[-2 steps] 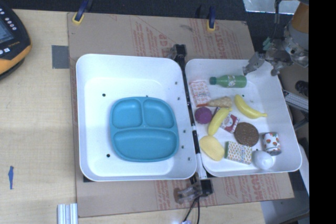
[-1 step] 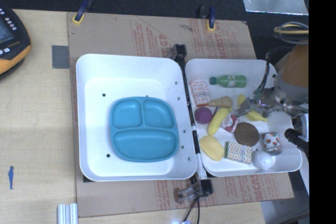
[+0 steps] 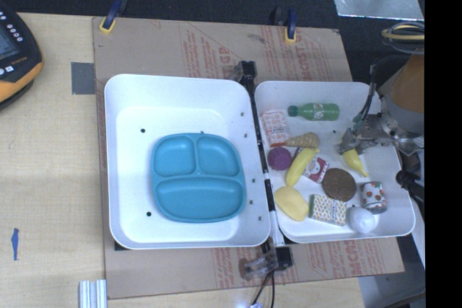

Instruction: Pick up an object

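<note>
1. The gripper [image 3: 355,143] is seen low in the right bin [image 3: 328,89], its fingers pinching a yellow piece [image 3: 354,161].
2. A blue tray [image 3: 198,177] is held in the left bin [image 3: 123,155].

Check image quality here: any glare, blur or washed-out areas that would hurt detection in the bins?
Camera view: the left bin floor is bright but the blue tray stays crisp. Right bin: the white ball nearly blends into the bin wall, low contrast. The hand is soft and blurred beside the small yellow piece. Overall mild softness, no hard shadows.
</note>
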Robot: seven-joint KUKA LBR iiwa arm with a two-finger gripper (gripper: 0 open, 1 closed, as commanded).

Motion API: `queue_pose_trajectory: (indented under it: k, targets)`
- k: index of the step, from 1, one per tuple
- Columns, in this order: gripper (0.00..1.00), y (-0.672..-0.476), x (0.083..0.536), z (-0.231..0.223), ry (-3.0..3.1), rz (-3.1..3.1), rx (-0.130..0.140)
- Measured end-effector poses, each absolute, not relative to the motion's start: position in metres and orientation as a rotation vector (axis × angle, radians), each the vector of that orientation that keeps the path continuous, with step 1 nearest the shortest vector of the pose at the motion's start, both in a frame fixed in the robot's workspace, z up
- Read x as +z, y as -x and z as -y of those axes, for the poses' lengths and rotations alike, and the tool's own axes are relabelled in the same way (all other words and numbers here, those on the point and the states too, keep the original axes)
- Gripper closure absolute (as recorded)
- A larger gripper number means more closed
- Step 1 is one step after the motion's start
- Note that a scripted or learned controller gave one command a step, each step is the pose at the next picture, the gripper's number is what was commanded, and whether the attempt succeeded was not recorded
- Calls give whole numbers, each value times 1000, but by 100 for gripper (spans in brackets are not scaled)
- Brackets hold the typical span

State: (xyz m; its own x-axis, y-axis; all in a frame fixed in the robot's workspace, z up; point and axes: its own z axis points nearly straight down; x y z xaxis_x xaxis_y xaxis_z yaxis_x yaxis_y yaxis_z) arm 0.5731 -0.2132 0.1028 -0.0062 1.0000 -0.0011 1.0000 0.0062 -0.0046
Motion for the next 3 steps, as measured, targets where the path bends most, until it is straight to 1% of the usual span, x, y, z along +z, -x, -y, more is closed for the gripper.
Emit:
queue_pose_trajectory:
  k: [1,2,3]
  targets:
    - [100,-661,141,169,2213,2237,-6]
    - [100,-658,196,83,2209,2235,-6]
    - [100,-587,237,50,2210,2225,4]
